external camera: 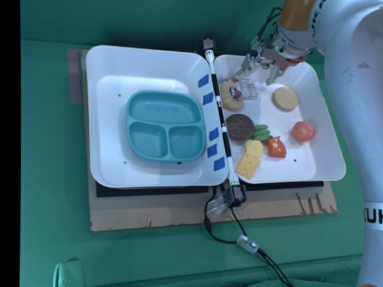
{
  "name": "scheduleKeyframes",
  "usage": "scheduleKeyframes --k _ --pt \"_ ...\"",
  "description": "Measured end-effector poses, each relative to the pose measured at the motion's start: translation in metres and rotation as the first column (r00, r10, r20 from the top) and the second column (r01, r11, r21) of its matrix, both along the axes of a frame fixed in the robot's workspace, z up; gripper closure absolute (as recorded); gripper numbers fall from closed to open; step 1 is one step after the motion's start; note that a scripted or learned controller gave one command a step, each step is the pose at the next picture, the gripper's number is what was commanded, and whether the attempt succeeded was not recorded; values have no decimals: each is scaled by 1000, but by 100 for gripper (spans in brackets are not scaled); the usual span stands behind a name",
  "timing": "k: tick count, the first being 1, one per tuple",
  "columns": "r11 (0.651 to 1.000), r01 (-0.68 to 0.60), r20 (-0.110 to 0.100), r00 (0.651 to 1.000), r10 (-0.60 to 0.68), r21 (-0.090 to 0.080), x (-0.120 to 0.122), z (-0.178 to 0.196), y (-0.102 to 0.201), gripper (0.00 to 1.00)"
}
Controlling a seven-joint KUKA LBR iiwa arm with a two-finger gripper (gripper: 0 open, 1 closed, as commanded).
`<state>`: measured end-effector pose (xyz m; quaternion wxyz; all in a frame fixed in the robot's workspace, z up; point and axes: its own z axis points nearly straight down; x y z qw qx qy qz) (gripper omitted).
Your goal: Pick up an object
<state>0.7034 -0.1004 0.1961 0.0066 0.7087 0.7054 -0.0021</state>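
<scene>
Over the far end of the right bin point(326, 130), seen from the 1 camera above the bench, my gripper point(258, 69) hung with its fingers spread apart and nothing between them. They stood above bare white floor near the back wall, just beyond the small wrapped packet point(248, 90) that lay touching the ring biscuit point(230, 95).

Any piece in that bin would have served for the task. The nearest were the packet and the round cracker point(285, 98), which sat alone with clear floor all round it. Farther toward the front lay the brown patty point(240, 126), the green pods point(261, 133) touching it, the red piece with a star point(276, 146), the tomato point(303, 131) and the cheese wedge point(249, 161).

I judged the cracker the cleaner target: nothing crowded it, so my 2 fingers could come down on either side without nudging a neighbour. It looked thin and flat, though, so I would have needed to descend almost to the floor and close across its width, or the tips would have slid over the top. The packet was closer, but a grab there risked catching the biscuit too.

The left bin point(108, 61) held the teal tray point(164, 124), well away from my reach at that moment, with the taped divider point(216, 109) between the 2 bins.
</scene>
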Motion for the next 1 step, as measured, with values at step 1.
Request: scheduleKeyframes --k 1 --pt "1000 0 0 1000 0 1 0 0 0 0"
